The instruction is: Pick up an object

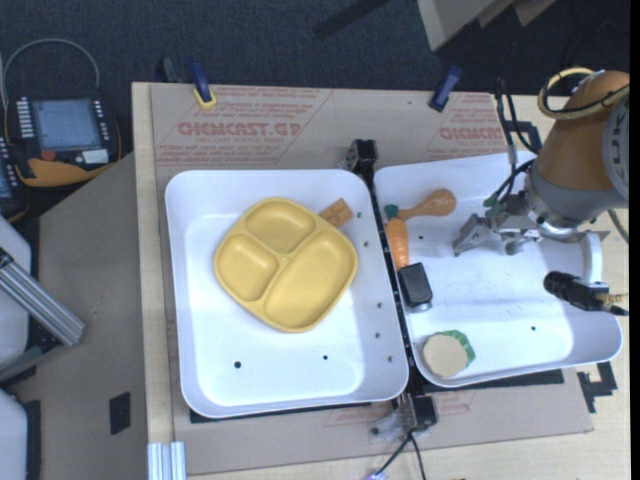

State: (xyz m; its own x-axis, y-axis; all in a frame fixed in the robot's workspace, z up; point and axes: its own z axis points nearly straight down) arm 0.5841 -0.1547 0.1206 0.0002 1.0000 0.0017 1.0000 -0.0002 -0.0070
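My gripper point(488, 242) hangs over the middle of the right bin point(560, 343), open, with nothing between its fingers. To its left lie an orange carrot point(397, 241) with a green top and a tan wooden piece point(431, 205), both apart from the fingers. A black block point(415, 284) rests by the bin's left wall. A round tan and green object point(447, 353) sits at the bin's front left corner.
The left bin point(200, 348) holds a yellow divided plate point(287, 263), with a small wooden piece point(336, 211) poking out from under its back right edge. The arm enters from the right over the right bin's far side.
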